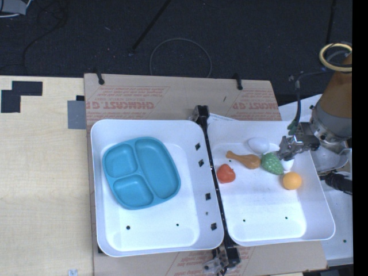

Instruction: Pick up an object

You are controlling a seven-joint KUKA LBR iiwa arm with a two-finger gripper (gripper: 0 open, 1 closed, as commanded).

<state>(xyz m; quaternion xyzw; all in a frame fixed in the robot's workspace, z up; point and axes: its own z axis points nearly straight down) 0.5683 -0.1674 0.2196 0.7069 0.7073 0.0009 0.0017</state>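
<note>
In the right bin [270, 223] lie a red tomato-like piece [226, 173], a tan drumstick-shaped piece [244, 160], a white egg-shaped piece [259, 145], a green round piece [272, 164] and an orange ball [292, 181]. The gripper [287, 150] hangs at the bin's upper right, just above and to the right of the green piece. Its dark fingers point left and down toward the green piece. No object shows between them.
The left bin [149, 234] holds a blue divided tray [141, 172]. A black hinge strip [207, 171] runs between the bins. The grey arm with its orange band [339, 96] enters from the right. Cardboard [172, 99] lies under the bins.
</note>
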